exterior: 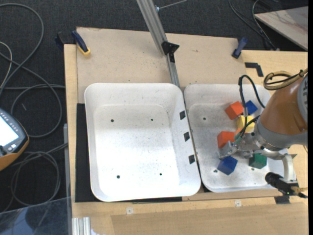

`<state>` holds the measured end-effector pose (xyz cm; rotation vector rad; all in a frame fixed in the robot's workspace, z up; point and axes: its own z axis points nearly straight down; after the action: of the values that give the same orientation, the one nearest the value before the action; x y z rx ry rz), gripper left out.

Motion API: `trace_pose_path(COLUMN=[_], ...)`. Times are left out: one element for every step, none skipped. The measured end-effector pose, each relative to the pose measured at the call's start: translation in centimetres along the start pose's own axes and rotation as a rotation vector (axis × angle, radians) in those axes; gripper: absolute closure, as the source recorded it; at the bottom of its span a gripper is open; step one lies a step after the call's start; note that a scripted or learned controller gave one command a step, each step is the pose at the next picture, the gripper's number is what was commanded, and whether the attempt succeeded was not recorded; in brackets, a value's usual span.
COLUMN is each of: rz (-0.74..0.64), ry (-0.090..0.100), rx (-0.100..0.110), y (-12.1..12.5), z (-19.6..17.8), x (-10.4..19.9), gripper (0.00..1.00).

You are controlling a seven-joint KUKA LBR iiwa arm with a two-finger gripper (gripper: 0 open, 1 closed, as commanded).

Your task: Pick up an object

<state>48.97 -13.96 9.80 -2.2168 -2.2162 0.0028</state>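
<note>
Gripper (234, 150) lowered into the right bin (205, 177), among small blocks.
Fingers' spread impossible to tell. Orange block (225, 138) touching at 11 o'clock, blue block (227, 165) at 7, green block (257, 160) at 3.

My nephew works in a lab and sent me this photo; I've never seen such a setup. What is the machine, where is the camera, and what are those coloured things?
The camera is fixed above a wooden bench and looks down at a slant. On the bench sit two shallow white bins side by side: the left bin and the right bin. The bulky orange and grey shape coming in from the picture's right is a robot arm. Its pincer is lowered into the right bin among small coloured blocks: an orange block, a second orange block, a blue block, another blue block, a yellow piece and a green block. The arm's job is to pick one up. I cannot tell from this angle whether it grips anything.
</note>
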Motion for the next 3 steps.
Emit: trace_pose_path(rz=[0.000,-0.001,-0.001], ry=[-0.002,-0.005,-0.006], rx=[-0.007,-0.011,-0.014], y=[0.2,-0.4,-0.5], z=[-1.4,-6.0,-12.3], x=[-0.1,0.3,-0.1], gripper=[1.00,1.00,1.00])
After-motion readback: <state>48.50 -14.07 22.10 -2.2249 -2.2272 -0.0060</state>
